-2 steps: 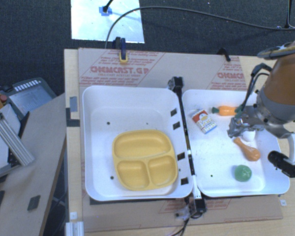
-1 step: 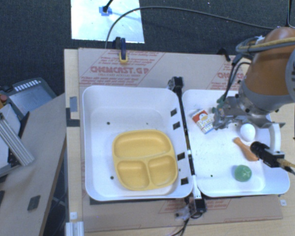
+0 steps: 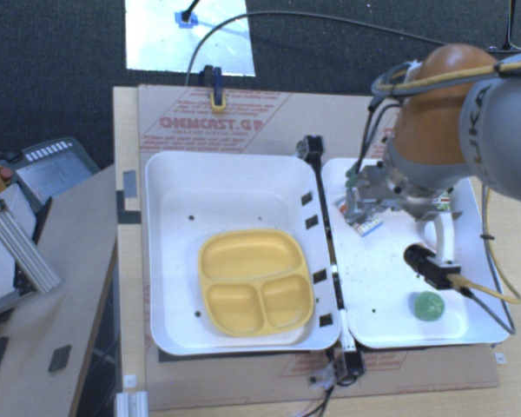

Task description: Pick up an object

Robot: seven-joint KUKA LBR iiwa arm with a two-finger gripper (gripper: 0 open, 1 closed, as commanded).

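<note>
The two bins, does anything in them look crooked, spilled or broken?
Nothing looks spilled or broken. The yellow tray lies flat in the left bin, turned slightly crooked to its walls. The green ball rests near the front of the right bin, apart from the gripper.

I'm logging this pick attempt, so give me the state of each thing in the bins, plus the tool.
yellow divided plate: flat, right way up, in the left bin.
green ball: resting on the right bin floor, apart from the tool.
small pale item: at the tool, held or not unclear.
tool: low over the right bin.
</note>
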